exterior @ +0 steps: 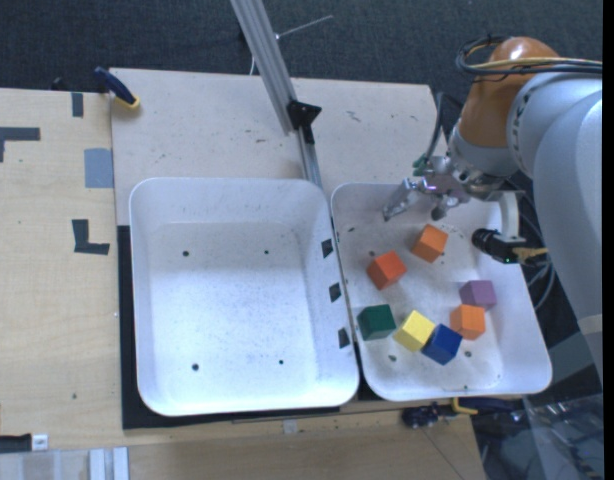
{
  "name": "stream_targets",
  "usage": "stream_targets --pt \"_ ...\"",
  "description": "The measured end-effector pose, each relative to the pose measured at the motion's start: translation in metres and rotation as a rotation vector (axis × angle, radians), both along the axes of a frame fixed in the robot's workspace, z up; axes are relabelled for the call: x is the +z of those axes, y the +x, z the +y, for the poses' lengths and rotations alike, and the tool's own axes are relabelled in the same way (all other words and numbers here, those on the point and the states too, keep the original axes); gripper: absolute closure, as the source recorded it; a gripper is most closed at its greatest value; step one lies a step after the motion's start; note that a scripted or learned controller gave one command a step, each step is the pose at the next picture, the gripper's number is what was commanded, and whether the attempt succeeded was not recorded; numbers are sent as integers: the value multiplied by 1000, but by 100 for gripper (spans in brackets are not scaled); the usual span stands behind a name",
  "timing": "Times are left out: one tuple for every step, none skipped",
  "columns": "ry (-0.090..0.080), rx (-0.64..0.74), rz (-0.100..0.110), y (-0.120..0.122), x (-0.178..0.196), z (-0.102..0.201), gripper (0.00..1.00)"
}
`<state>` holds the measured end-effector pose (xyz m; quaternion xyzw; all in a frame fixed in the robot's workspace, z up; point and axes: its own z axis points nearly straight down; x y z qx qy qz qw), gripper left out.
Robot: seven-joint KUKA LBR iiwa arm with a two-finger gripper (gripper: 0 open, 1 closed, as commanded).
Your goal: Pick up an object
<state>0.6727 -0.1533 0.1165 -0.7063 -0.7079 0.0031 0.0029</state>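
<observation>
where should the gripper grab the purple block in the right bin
Take the purple block across two opposite flat side faces, coming straight down from above. It rests flat in the right bin. The orange block sits close against its near side, so the left-right pair of faces probably leaves more finger room. The gripper is at the bin's far end.

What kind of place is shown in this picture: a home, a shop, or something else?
Most likely a robotics lab or test bench. A grey arm with a gripper reaches over two white bins on a plywood bench; small coloured blocks, like the yellow block, lie inside one.
</observation>
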Motion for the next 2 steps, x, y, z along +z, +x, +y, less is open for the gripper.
stream_targets --pt "-1 0 0 -1 -26 0 0" --pt "-2 1 -1 -1 -15 1 100"
